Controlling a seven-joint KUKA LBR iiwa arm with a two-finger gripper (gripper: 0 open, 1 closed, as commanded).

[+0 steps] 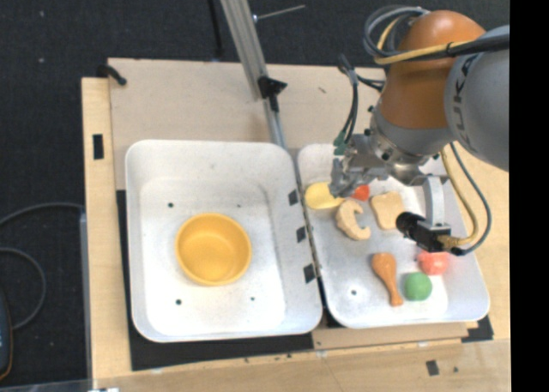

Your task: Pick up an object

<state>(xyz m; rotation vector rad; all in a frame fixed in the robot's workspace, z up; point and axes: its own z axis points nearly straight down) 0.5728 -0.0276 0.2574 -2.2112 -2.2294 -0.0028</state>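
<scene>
My gripper [345, 181] hangs low over the far left part of the right bin [463, 300], just above a pale yellow round piece [321, 198]. A small red piece [361, 193] lies right beside it. A tan curved piece [352, 220] and a beige slice [387, 209] lie a little nearer the camera. Further forward are an orange drumstick shape [387, 276], a green ball [418, 286] and a pink-red piece [434, 262]. The arm's wrist hides the fingers' ends.
The left bin [154, 167] holds a yellow bowl [214, 249]. A metal pole [244, 39] slants up from the bench behind the bins. Black cables and a black fitting [416, 227] hang from the wrist over the right bin.
</scene>
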